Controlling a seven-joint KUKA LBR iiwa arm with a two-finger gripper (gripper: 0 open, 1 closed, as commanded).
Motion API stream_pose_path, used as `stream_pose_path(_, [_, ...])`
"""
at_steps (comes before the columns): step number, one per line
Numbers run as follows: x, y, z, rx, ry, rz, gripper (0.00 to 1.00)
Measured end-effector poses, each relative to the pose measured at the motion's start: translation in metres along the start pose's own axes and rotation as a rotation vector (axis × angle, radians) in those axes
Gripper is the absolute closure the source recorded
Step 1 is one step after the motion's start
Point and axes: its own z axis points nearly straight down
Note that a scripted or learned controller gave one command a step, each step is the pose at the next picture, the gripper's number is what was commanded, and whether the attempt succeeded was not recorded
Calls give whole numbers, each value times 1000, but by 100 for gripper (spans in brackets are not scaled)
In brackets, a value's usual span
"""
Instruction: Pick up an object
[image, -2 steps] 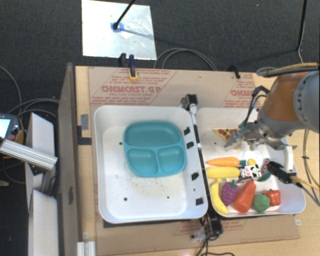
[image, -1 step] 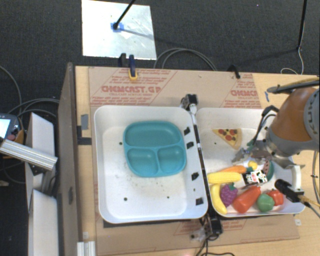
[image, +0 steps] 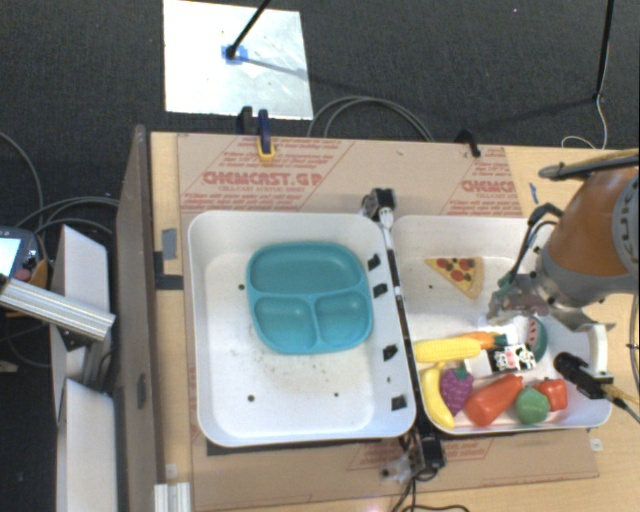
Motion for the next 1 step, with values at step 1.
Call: stream_pose_path(1, [0,0,1,1,1,0,0])
